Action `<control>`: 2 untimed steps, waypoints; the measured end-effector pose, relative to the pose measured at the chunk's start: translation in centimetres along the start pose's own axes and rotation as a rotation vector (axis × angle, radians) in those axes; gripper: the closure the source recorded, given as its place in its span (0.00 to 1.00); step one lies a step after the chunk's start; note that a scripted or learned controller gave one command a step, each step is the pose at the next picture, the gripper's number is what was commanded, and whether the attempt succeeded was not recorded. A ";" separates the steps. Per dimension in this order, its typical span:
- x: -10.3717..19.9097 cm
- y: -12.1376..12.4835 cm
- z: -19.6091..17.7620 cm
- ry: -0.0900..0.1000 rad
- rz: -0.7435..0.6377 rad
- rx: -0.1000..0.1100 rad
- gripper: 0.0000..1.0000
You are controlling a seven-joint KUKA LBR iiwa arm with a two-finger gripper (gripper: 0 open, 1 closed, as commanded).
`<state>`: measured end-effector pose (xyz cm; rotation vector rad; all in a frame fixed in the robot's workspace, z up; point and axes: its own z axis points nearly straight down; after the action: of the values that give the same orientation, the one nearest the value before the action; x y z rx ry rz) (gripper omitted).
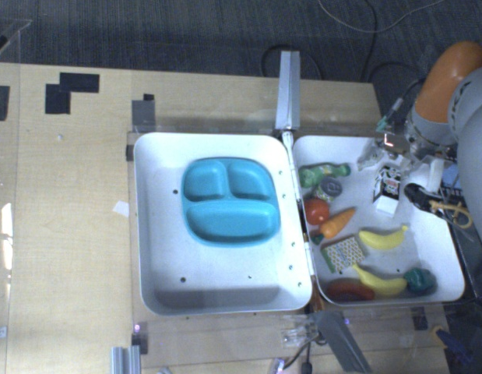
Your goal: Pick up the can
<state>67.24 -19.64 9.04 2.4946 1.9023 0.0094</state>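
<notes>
The can [324,175] is green with a grey round end and lies on its side near the back left of the right bin [451,244]. My gripper [387,187] hangs over the back middle of that bin, to the right of the can and apart from it. I see nothing held in it. The grey arm with its orange band [451,76] comes in from the right.
A tomato [316,209], a carrot [338,222], two bananas [383,238] [379,281], a checkered pad [343,252], a dark red item [350,290] and a teal item [418,279] crowd the right bin. A blue divided plate [229,199] lies in the left bin [159,232].
</notes>
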 end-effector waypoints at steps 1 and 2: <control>-1.6 -7.9 0.2 -0.001 -0.012 -0.002 0.00; 0.2 -1.7 0.3 -0.001 -0.022 0.000 0.00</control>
<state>65.66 -18.96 8.70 2.4732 1.9289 0.0073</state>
